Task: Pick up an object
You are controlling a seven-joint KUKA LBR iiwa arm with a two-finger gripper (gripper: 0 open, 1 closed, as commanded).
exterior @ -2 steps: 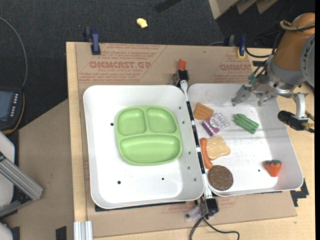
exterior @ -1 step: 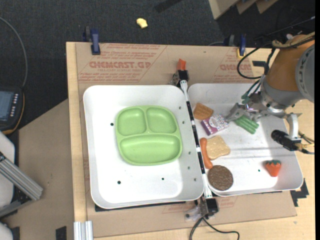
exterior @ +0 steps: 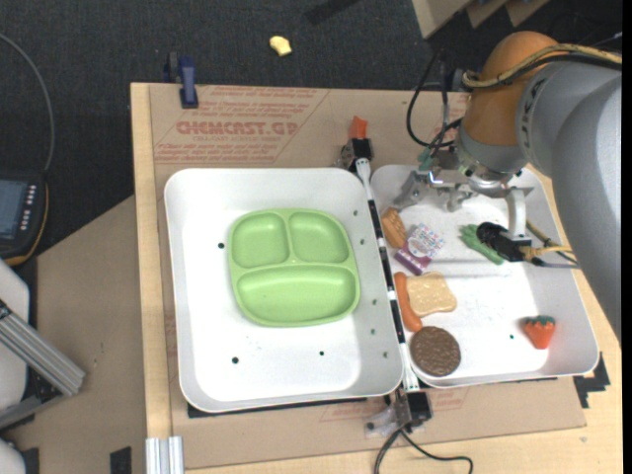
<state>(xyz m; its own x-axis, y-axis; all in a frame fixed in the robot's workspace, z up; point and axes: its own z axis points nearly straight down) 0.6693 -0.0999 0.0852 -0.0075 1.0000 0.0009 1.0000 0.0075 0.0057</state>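
With the gripper (exterior: 462,191) over the far end of the right bin (exterior: 568,349), finger state impossible to tell, descend squarely over one isolated item such as the strawberry (exterior: 539,331) at near right, avoiding the toast (exterior: 431,295), cookie (exterior: 435,351) and wrapper (exterior: 423,242) crowding the left wall.

I see two bins side by side: left bin (exterior: 197,265) holds a divided plate (exterior: 293,267) at centre. In the right bin (exterior: 568,349), a toast slice (exterior: 432,295) lies by the left wall, a round patty (exterior: 435,352) before it, a strawberry (exterior: 539,331) to the right, a wrapped packet (exterior: 421,244) behind the toast.
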